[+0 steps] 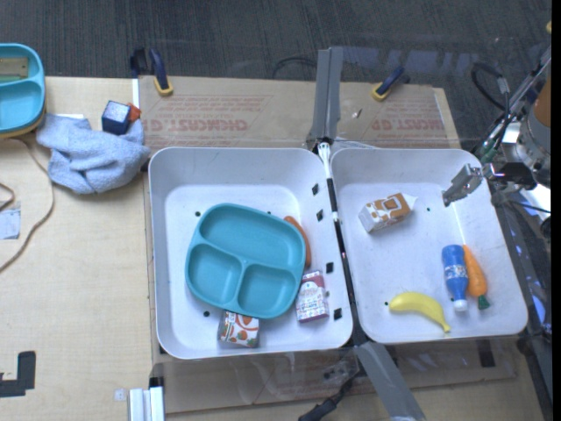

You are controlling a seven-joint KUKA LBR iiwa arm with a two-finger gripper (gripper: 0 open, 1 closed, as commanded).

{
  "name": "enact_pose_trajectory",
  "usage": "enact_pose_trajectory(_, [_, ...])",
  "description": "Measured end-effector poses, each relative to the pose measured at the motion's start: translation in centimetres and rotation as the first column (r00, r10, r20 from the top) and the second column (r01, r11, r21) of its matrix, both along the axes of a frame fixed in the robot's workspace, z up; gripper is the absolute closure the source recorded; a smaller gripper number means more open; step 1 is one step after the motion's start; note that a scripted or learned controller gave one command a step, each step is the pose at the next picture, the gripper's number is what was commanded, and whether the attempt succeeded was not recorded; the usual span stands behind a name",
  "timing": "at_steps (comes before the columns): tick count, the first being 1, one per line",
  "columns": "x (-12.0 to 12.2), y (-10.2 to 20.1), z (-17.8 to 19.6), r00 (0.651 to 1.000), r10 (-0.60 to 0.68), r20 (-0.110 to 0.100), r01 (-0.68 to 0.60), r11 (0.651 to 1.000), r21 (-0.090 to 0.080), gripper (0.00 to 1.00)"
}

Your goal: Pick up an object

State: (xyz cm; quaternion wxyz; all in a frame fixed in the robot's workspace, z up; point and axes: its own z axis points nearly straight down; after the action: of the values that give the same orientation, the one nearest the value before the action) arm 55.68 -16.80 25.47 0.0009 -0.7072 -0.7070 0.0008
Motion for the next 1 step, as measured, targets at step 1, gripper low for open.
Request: enact_pose_trajectory(1, [-6.92, -3.53, -15.3, 0.999, 0.032, 0.004, -0.032, 0.999, -0.001, 0.0])
